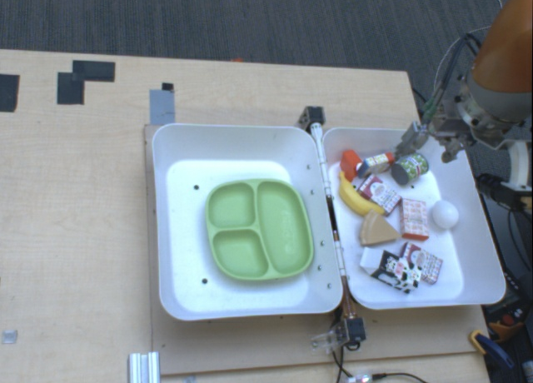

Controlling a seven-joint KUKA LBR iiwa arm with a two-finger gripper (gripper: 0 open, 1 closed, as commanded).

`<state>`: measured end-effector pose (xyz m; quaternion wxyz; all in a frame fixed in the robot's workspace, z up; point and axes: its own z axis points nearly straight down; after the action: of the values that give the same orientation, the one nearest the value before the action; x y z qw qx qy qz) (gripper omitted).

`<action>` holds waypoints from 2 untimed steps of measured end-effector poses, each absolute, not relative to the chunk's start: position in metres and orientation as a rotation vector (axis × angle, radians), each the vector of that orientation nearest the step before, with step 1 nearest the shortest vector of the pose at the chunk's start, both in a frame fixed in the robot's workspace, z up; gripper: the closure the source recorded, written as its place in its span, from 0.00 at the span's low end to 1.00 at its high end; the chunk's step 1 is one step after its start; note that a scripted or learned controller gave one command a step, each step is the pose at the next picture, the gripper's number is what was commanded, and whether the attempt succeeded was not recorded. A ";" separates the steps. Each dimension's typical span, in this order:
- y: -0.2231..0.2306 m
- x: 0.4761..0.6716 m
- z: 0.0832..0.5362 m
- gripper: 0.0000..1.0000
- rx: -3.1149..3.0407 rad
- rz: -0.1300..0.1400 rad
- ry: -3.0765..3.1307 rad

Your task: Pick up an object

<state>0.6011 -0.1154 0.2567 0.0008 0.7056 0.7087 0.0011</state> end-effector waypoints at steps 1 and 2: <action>-0.128 0.569 0.134 0.00 2.220 0.000 2.224; -0.113 0.526 0.099 0.00 2.203 0.022 2.207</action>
<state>0.5264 -0.1128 0.0987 0.0117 0.7065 0.7076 0.0072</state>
